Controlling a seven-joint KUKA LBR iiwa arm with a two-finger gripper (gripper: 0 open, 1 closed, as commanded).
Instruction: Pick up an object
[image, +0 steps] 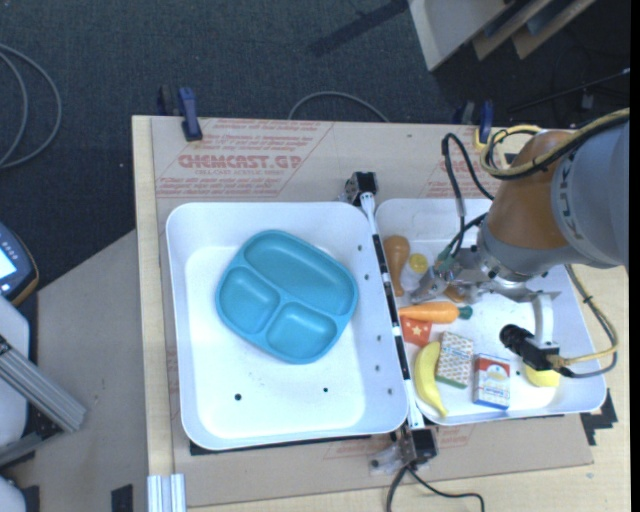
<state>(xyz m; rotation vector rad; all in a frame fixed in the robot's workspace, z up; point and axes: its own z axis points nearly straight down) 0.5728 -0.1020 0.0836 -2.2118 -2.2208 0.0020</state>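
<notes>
Claw reaching into the right bin, nothing lifted yet

The carrot (430, 313) is lying in the right bin (580, 395), just left of the claw (447, 283), which is hovering low; its grip I cannot tell. Banana (428, 377) is sitting below the carrot; grasping remains.
</notes>
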